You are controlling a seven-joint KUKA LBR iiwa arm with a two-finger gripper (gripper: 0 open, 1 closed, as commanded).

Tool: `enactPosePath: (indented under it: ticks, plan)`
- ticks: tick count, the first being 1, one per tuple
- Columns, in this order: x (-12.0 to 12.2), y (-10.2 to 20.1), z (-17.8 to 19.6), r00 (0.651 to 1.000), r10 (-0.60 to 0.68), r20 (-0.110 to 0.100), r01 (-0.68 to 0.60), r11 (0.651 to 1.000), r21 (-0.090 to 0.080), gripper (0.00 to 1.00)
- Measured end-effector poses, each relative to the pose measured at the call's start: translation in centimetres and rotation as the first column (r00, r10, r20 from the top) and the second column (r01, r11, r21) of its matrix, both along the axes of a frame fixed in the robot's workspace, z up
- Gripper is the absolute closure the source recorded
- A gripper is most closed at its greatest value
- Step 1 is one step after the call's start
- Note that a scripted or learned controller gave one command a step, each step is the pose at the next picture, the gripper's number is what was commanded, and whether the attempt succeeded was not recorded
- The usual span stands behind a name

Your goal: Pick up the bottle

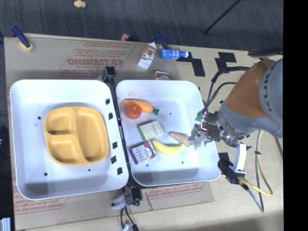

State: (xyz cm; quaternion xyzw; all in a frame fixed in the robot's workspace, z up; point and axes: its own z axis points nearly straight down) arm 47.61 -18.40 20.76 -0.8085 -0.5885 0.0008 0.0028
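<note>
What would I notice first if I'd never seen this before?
Probably the big yellow plastic divided tray, alone in the left white bin. Next, the right white bin with its orange carrot toy and yellow banana toy, the robot's hand close by.

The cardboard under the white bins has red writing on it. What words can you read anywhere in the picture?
"CHEMCAST GP": red print on the cardboard sheet, above the left bin; the last letters are unsure.
Smaller red lines around it: too blurred to read.
Small packets in the right bin: print too small to read.
</note>
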Motion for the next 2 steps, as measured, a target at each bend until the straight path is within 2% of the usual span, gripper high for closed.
enactPosePath:
  ticks: [1,2]
  plan:
    - [-0.04,-1.8,-1.5,1.0,-0.011,-0.001,0.011,1.0,0.0,1.0]
    - [-0.01,-1.4,-2.14,0.982,0.191,0.0,-0.191,0.982,0.001,1.0]
